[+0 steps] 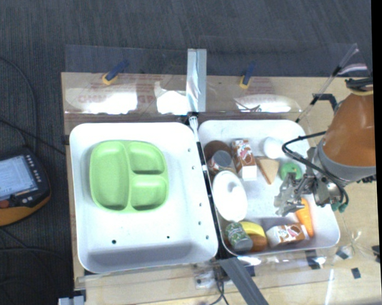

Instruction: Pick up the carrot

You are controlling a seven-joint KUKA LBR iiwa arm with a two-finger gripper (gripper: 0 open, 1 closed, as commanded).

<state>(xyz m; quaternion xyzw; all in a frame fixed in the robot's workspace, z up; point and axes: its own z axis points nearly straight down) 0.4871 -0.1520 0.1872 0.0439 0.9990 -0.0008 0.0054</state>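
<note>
Left bin (86, 202): one green divided plate (127, 175) lying flat toward the far side. Right bin (252, 127): crowded. A white lidded cup (230, 194) sits at its left, a brown container (219, 155) and small carton (243, 158) beyond it, a yellow item (251, 229) and labelled bottle (286, 234) along the near wall. The carrot (305, 217) lies at the near right, orange, slim, pointing near to far, its far end covered by the claw (291, 194). The claw sits low just left of it, touching or overlapping; finger spread cannot be told amid cables. The arm (353, 137) is cut off at right.
</note>
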